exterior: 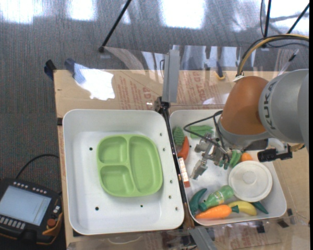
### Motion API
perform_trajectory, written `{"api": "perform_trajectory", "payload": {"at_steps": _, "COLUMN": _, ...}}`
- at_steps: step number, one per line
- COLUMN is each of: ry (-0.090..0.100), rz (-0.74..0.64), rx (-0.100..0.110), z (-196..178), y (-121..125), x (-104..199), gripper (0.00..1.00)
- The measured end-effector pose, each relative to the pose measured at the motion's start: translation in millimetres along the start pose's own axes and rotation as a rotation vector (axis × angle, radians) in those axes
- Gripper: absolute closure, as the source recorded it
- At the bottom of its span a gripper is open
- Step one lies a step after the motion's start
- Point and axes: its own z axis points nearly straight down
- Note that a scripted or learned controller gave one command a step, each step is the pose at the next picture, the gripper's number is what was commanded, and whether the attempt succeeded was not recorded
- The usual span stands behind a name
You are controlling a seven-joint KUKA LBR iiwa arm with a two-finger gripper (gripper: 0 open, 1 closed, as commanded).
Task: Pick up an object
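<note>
My gripper (200, 159) hangs low over the middle of the right bin (279, 194), fingers pointing left and spread, nothing visible between them. Just left of it lie a green ridged cucumber (178, 137) and a red-orange piece (184, 149). A green leafy item (201, 130) sits behind it. To its right stands a white round bowl (249, 180). Along the front wall lie a carrot (219, 211), a yellow banana (245, 207), a green bottle (219, 196) and a dark green pepper (197, 198).
The left bin (75, 139) bears a green divided plate (129, 164). The arm's orange band and grey wrist (261, 111) loom over the right bin's back corner. A small orange piece (246, 157) and a green one (235, 158) sit by the bowl.
</note>
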Motion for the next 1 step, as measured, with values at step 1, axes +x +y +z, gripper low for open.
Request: {"api": "perform_trajectory", "payload": {"at_steps": 1, "ry": -0.005, "rz": 0.175, "rx": -0.001, "z": -28.3, "y": -31.3, "x": -65.8, "gripper": 0.0}}
